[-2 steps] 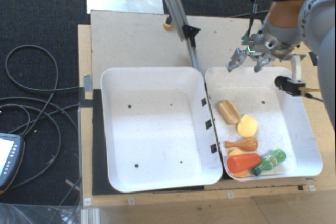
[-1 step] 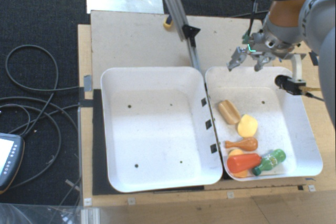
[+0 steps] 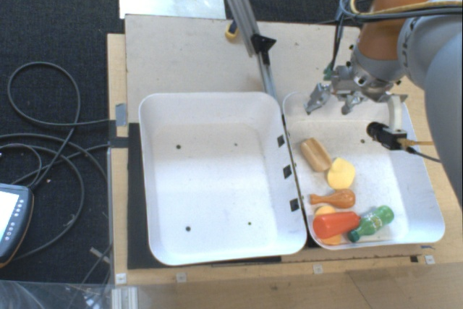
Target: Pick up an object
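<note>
Grey metal tool (image 3: 332,98) is hanging over the far end of the right bin (image 3: 423,188), fingers spread apart, nothing between them. Judging from that, it is sitting in a pre-grasp stance, opened so it can drop around something; no pick is done yet.

Wrist is pointing down and slightly toward the left bin (image 3: 163,177), with the orange band (image 3: 394,11) just above it and the grey arm (image 3: 438,61) coming in from beyond the right bin's outer wall.

All candidate objects are lying in the right bin, on its floor, bunched toward the near end along the wall shared with the left bin. Nearest the tool is a tan bread-like piece (image 3: 315,154), then a yellow round piece (image 3: 341,173), then an orange drumstick-shaped toy (image 3: 334,199). At the near wall a red-orange piece (image 3: 334,223) is lying touching a green bottle (image 3: 372,222). Likely they are clustered because they were dumped there as a pick pile.

Small black part (image 3: 383,134) is sticking in over the right bin's outer side, near the tool.

Counter (image 3: 181,54) is carrying both bins side by side.
</note>
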### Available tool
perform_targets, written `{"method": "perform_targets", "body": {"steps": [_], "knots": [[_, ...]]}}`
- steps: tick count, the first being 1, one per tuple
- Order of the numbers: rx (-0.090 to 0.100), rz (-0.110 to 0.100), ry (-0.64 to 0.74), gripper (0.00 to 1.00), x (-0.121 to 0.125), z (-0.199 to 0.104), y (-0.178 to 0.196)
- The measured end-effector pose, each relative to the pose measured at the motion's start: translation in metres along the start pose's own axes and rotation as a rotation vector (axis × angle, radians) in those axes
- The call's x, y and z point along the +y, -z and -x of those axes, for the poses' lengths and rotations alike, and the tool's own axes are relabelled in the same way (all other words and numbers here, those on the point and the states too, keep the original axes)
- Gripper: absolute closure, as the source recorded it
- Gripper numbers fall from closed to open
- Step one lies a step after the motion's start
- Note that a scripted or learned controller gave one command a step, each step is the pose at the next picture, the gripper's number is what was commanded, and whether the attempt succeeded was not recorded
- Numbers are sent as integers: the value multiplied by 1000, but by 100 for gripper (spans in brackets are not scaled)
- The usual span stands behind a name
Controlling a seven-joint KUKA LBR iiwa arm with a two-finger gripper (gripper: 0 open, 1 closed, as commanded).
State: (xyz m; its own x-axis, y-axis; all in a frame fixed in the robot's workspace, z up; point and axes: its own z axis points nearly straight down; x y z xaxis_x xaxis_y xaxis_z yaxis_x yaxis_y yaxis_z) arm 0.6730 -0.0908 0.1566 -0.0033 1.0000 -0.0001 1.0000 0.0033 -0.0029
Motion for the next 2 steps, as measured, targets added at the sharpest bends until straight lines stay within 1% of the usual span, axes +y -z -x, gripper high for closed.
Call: {"method": "perform_targets", "body": {"steps": [1, 2], "knots": [[0, 0, 2, 0, -1, -7, -50], [0, 3, 2, 0, -1, -7, -66]]}}
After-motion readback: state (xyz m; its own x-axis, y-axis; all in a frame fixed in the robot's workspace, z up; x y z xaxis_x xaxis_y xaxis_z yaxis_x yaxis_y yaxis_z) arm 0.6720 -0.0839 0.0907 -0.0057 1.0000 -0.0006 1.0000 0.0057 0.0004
